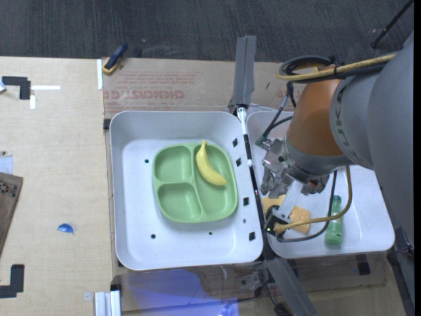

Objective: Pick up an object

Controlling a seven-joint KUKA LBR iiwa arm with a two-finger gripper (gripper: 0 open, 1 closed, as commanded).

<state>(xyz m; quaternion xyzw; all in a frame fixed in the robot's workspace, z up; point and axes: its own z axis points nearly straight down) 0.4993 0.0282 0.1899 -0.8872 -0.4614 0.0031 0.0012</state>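
The arm [342,117] is hanging over the right bin [368,242], hand [279,199] sitting low by some yellow stuff [297,217] and a green bottle [334,229], grip honestly unclear. Banana [209,166] is lying on the green tray [194,183] next door.

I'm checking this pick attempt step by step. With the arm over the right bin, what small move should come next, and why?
Probably a short descent. The end effector hangs over the right bin, above a yellow-orange object near the bin's left wall; a green bottle lies to its right. Nothing shows between the fingers, so no pick has happened yet.
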